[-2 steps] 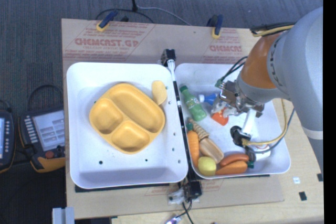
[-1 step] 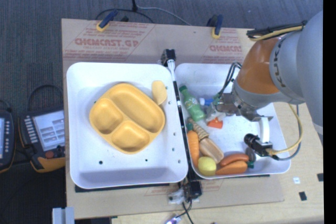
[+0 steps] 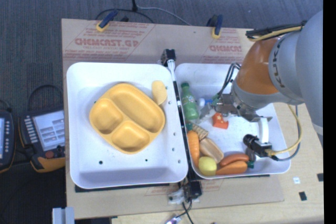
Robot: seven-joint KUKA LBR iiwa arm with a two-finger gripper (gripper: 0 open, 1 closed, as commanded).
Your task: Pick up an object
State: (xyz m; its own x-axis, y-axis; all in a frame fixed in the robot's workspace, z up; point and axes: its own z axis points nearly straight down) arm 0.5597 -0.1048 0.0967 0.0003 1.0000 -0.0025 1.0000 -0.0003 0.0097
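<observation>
Two shallow white bins sit side by side on the table. The left bin holds a yellow divided tray with three compartments, lying near the bin's middle, and a pale yellow oblong piece just beside the tray's upper right edge, close to the wall between the bins.

The right bin carries most of the things. A green bottle lies along its left wall. Below the bottle come a carrot, a tan bread-like piece, a yellow lemon-like fruit and a red-and-orange sausage-like item, all crowded in the bin's lower left corner, touching or nearly touching. A small orange-red block lies apart from them, near the bin's middle.

The arm reaches in over the right bin, and the hand hangs just above the orange-red block; I cannot tell how it is set, nor whether it touches the block.
</observation>
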